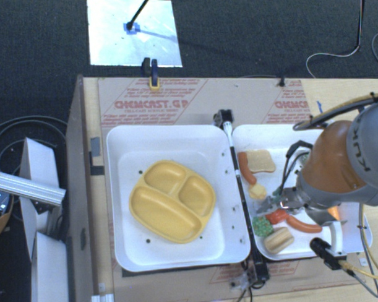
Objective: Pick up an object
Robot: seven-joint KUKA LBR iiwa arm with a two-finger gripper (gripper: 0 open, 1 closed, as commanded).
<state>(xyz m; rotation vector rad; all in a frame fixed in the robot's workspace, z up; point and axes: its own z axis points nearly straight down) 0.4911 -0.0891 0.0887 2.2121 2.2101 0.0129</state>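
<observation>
Gripper: low in right bin, finger state unreadable | Targets: orange piece, green piece, touching, just beside | Risk: crowded items, likely glancing miss or double-grab.

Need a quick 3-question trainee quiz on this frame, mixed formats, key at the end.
1. True or false: the yellow tray lies in the left bin.
2. Which bin holds the toy food? A) left B) right
3. Fill in: the bread slice lies beside the ____ sausage.

Key: 1 true; 2 B, the right bin, where the gripper works; 3 orange.
</observation>
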